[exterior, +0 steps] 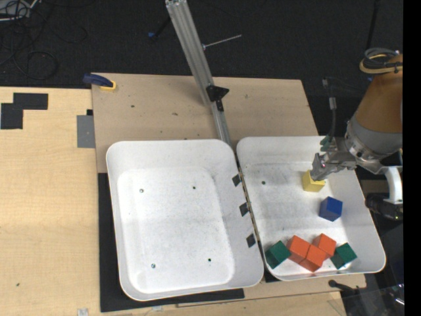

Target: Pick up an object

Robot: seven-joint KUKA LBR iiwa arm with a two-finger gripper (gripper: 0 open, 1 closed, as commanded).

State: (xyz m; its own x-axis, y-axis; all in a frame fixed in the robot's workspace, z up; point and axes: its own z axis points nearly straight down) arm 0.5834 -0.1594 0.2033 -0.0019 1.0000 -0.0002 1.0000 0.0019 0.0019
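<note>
You are looking through one fixed camera set above the bench [197, 104], tilted down at a slant — both white bins [131, 157] sit in the lower half, fairly near. The far bench edge and dark floor lie toward the top; the arm [378, 110] enters from the right.

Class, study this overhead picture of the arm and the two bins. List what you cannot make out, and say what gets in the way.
1. Whether the gripper grips the yellow block: camera view, its fingers are too small and overlap the block's top.
2. The arm beyond the orange band: cut off by the right edge.
3. Full shape of the two orange blocks: they press together between two green blocks, faces hidden.
</note>
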